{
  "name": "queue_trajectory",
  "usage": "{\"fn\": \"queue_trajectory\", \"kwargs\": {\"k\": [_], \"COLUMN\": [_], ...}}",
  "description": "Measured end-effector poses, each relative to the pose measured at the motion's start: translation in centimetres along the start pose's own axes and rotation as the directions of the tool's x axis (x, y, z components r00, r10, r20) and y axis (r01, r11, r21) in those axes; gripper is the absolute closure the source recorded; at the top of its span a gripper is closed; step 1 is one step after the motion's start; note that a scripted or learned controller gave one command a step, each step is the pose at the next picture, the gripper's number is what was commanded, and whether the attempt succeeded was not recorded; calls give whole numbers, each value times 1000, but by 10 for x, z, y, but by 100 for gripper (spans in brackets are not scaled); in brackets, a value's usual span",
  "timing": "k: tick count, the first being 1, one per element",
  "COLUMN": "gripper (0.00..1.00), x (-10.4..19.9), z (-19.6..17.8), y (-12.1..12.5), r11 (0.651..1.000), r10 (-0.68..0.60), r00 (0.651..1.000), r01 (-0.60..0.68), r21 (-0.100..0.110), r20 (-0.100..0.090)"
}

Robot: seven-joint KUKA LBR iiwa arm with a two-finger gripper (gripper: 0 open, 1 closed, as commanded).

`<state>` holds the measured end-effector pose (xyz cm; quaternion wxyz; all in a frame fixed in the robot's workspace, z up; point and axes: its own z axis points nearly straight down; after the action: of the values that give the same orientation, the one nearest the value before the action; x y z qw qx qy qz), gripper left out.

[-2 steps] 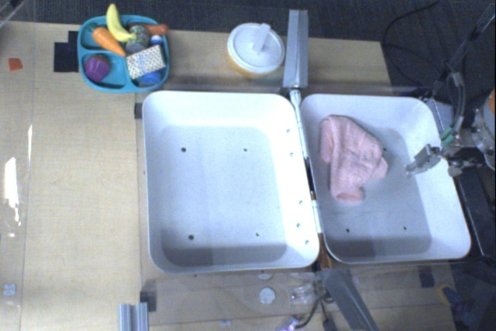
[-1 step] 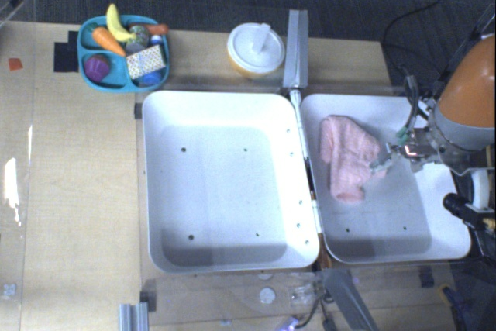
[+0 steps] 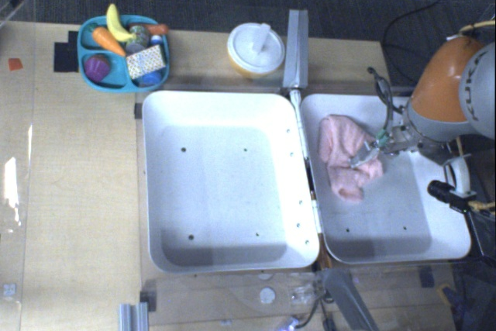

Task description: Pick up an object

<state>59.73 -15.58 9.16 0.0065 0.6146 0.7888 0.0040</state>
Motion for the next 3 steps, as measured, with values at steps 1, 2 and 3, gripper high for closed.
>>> {"fn": "queue_trajectory", "kwargs": {"k": [1, 2, 3], "gripper": [100, 100, 100], "x": [1, 79, 106], "z": [-13, -95, -94], "y": [4, 97, 103], "r11": [1000, 1000, 958], "r10": [-3, -22, -287], "r00": [1000, 1000, 958], "r01": [3, 22, 287], "r21": [-10, 6, 7], "r20": [2, -4, -5]}}
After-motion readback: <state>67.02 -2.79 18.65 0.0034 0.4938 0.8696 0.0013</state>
